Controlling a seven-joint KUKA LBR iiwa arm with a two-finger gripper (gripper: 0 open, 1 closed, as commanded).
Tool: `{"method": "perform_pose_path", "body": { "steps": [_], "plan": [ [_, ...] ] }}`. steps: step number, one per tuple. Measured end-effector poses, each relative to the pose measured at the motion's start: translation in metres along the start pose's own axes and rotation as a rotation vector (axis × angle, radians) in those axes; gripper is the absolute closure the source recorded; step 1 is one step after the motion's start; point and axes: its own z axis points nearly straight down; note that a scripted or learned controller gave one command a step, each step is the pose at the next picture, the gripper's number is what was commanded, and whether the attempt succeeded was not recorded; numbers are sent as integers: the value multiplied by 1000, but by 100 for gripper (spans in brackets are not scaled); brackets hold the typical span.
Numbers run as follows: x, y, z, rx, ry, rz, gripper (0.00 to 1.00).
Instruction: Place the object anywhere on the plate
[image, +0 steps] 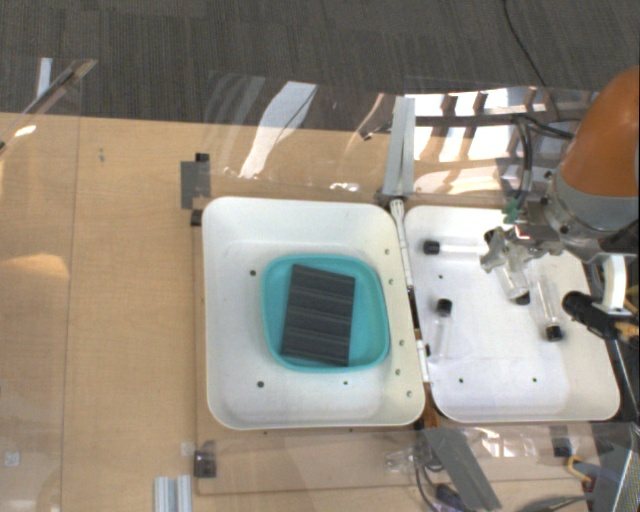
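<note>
A dark grey ridged block (319, 314) lies flat on the teal plate (375, 335), which sits in the middle of the left white bin (230, 300). My gripper (535, 310) hangs over the right bin (480, 370), well to the right of the plate. Its two pale fingers (548, 300) stand apart with nothing between them, so it is open. The grey wrist and orange band (605, 130) rise behind it at the upper right.
Two small black studs (431, 246) (443, 307) stick up from the right bin's floor near its left side. A ridge (408, 300) divides the two bins. Metal brackets (400, 150) and cables stand at the back of the bench.
</note>
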Motion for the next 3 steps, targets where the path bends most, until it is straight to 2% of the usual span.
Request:
{"method": "perform_pose_path", "body": {
  "steps": [1, 2, 3],
  "plan": [
    [61, -45, 47, 3, 2, -135, 100],
    [137, 8, 54, 2, 3, -180, 100],
    [137, 8, 54, 2, 3, -179, 0]
  ]
}}
